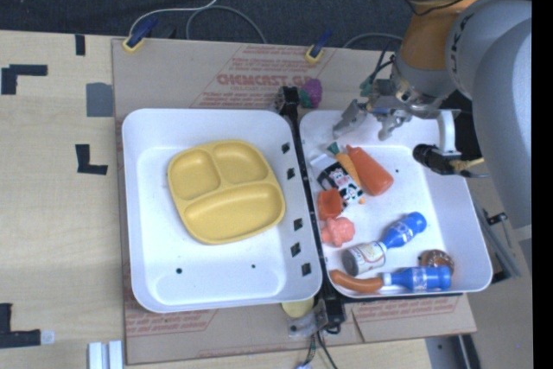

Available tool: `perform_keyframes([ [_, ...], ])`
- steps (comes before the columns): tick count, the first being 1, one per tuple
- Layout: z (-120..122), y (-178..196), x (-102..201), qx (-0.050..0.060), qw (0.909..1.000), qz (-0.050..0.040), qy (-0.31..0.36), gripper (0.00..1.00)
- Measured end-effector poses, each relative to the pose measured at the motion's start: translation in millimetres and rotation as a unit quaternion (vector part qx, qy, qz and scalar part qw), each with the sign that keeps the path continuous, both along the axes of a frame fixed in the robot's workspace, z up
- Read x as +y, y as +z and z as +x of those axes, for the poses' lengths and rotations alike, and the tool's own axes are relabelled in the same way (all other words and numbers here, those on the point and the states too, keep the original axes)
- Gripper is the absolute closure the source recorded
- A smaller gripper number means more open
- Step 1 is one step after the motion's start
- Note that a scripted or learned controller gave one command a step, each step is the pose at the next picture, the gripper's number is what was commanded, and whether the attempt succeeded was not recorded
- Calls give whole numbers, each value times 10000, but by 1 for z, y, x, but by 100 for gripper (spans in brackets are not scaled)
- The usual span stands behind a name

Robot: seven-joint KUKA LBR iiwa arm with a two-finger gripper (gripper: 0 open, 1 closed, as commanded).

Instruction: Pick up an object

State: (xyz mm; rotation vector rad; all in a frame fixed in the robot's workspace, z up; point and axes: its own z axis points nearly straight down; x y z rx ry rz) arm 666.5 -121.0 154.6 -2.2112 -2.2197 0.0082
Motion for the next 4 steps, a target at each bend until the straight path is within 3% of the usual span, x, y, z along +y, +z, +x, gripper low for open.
perform_keyframes([
  [1,-18,-73,16,-54,10000,-30,-10,0],
  [2,-59,-68,18,-70,10000,-27,-18,0],
  [3,-58,-58,18,-67,10000,-32,-16,100],
  [4,-58,-59,18,-63,10000,-32,-15,0],
])
